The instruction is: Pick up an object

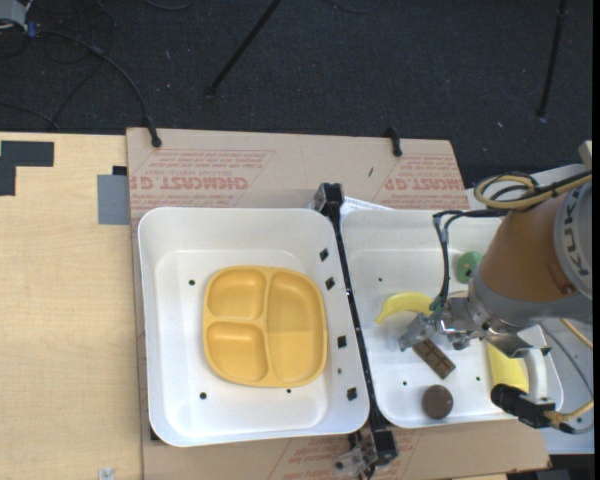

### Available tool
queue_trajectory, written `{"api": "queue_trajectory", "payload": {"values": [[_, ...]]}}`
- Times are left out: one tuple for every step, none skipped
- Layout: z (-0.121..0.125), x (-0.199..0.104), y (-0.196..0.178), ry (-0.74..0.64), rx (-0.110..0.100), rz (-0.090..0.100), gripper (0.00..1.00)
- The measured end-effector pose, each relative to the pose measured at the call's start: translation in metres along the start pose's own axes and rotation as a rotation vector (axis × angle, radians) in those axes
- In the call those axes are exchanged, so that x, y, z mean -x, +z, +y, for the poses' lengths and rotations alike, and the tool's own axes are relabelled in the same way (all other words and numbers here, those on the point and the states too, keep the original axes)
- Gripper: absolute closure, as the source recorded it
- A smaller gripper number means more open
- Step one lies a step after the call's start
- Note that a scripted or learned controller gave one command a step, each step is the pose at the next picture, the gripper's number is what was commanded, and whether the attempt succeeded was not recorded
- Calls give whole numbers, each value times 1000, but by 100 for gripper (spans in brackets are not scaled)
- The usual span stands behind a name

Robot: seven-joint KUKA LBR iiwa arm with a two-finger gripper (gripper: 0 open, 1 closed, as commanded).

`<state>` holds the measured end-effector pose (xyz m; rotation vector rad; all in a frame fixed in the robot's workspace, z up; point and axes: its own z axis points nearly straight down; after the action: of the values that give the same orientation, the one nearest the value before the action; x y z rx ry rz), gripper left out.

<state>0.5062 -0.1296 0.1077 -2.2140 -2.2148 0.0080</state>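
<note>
A yellow divided plate [265,326] with three compartments is seated flat in the left bin [170,238], slightly toward the bin's right wall. The two bins are separated by a black divider strip [345,303].

In the right bin [400,233], a yellow banana [403,305] is located near the centre, just left of the gripper [420,334]. The gripper is positioned low over the bin floor, between the banana and a brown rectangular block [437,359], and is close to both. Whether the fingers are spread or closed cannot be told, and no object is seen clamped between them. A brown round object [437,400] is placed near the front wall, below the block. A green object [469,265] is partly hidden behind the arm [525,258]. A yellow rectangular object [507,368] is found at the far right, beneath the arm.
</note>
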Motion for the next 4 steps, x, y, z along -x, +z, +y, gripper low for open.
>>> {"api": "queue_trajectory", "payload": {"values": [[1, 1, -13, 4, 2, -1, 100], [-3, 7, -56, 3, 10, -3, 100], [2, 9, -118, -1, 14, -4, 100], [2, 10, -159, -1, 12, -4, 100]]}}
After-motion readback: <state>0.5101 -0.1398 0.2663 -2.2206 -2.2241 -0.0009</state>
